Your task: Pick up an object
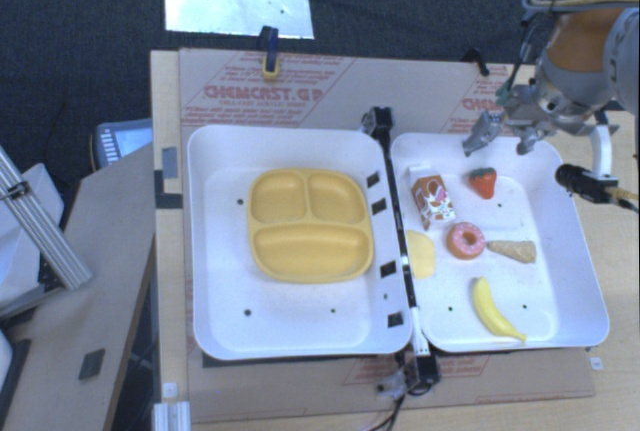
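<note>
hand (pixel 505 131) hangs released, nothing grasped; strawberry (pixel 483 182) sits just below it, so my pick is not yet begun.

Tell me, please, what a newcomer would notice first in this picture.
First, the large yellow plastic divided plate in the middle of the left white bin. Next, the small toy foods in the right white bin: a red strawberry, a pink ring doughnut and a yellow banana. The open pincer hangs over that bin's far edge.
</note>
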Motion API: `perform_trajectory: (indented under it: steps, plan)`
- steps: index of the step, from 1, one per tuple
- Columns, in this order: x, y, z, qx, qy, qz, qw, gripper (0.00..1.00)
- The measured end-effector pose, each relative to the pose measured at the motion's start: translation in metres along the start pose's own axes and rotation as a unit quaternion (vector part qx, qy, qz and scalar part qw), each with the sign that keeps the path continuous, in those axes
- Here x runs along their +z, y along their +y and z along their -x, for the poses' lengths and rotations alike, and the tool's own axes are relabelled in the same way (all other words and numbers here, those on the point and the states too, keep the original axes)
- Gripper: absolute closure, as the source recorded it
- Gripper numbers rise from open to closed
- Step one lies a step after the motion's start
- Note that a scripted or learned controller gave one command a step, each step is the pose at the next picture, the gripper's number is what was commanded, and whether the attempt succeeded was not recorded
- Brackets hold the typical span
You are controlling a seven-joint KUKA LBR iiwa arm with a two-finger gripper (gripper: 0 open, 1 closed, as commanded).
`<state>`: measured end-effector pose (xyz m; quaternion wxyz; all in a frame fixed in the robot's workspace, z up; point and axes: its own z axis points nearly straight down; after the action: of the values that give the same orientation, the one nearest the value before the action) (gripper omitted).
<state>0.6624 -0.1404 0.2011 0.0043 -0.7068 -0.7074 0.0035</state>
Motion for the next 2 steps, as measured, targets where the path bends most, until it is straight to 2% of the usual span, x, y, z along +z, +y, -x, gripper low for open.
perform_trajectory:
  steps: [1,2]
  plan:
    - [-0.008,0.003,0.000,-0.001,-0.001,0.006,1.0000,0.00]
    - [0.047,-0.004,0.006,0.000,-0.001,0.004,1.0000,0.00]
